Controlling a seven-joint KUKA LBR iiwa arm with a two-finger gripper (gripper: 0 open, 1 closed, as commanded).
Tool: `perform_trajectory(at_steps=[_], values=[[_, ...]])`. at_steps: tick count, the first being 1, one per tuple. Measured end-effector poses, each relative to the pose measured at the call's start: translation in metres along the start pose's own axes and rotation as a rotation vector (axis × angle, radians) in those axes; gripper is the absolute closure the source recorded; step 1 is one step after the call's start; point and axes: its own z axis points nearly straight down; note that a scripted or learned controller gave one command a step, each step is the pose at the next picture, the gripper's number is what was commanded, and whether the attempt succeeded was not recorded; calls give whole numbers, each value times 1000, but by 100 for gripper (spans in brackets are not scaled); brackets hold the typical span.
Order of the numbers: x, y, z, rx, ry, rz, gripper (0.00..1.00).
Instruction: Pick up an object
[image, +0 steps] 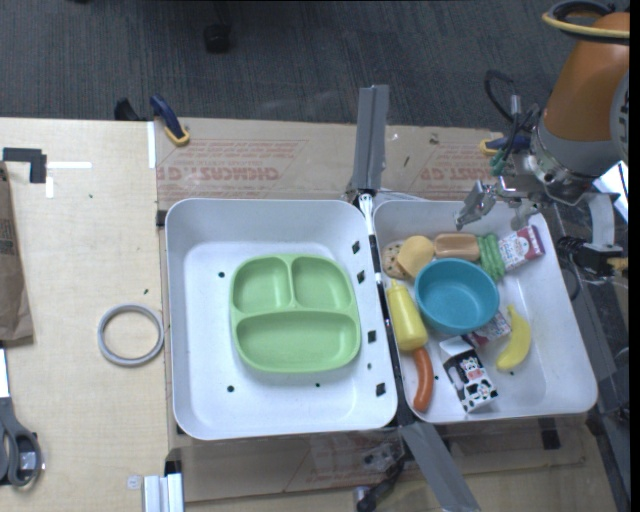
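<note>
One arm (585, 95) over right bin's (560, 390) far edge, tool (497, 203) spread, nothing between fingers.

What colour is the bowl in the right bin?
Blue; the bowl shows clearly in the camera view.

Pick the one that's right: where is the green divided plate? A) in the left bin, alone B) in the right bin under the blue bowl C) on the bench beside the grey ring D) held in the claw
A: the green divided plate lies flat in the left bin with nothing else in it, while the blue bowl and the other items sit in the right bin.
</note>
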Motion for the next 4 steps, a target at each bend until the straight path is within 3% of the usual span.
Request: perform_trajectory(at_steps=[1, 2, 3, 4], values=[[0, 0, 0, 0, 0, 0, 0], [-2, 2, 48, 1, 1, 118, 0], [28, -25, 137, 0, 0, -34, 0], [24, -53, 137, -3, 0, -433, 0]])
